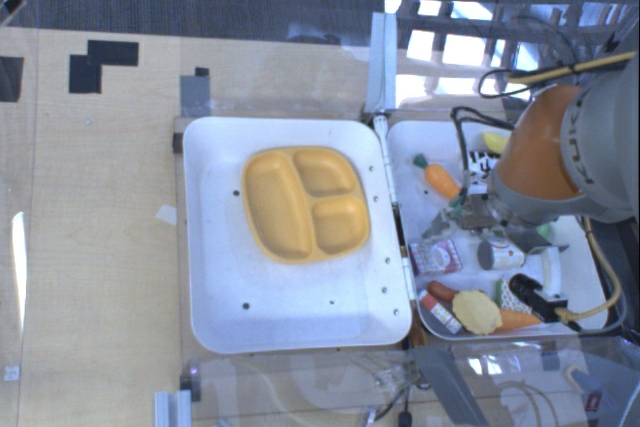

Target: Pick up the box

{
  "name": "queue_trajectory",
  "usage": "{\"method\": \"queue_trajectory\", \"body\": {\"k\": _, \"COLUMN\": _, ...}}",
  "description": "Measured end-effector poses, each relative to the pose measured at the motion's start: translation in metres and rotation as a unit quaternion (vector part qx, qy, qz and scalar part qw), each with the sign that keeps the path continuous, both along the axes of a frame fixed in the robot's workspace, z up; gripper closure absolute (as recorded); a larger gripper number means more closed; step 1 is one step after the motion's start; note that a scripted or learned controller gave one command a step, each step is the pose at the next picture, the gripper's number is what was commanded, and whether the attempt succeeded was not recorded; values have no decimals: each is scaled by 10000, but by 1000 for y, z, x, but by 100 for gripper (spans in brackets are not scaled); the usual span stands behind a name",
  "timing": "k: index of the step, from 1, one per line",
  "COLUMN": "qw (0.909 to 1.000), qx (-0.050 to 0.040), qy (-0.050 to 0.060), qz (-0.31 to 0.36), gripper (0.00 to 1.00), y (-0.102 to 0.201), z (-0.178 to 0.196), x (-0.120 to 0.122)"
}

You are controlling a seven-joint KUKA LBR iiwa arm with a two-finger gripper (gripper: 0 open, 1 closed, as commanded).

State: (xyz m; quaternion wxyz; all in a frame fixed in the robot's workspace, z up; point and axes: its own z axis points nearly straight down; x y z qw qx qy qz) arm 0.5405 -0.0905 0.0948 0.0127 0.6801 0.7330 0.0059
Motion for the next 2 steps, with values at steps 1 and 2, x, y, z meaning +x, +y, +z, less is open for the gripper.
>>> {"method": "queue_trajectory", "body": {"k": 1, "qw": 9995, "qx": 21, "qy": -19, "qz": -320, "gripper": 0, "y": 2, "z": 0, "x": -16}}
{"method": "queue_trajectory", "body": {"k": 2, "qw": 10000, "qx": 24, "qy": -36, "qz": -67, "gripper": 0, "y": 4, "z": 0, "x": -39}}
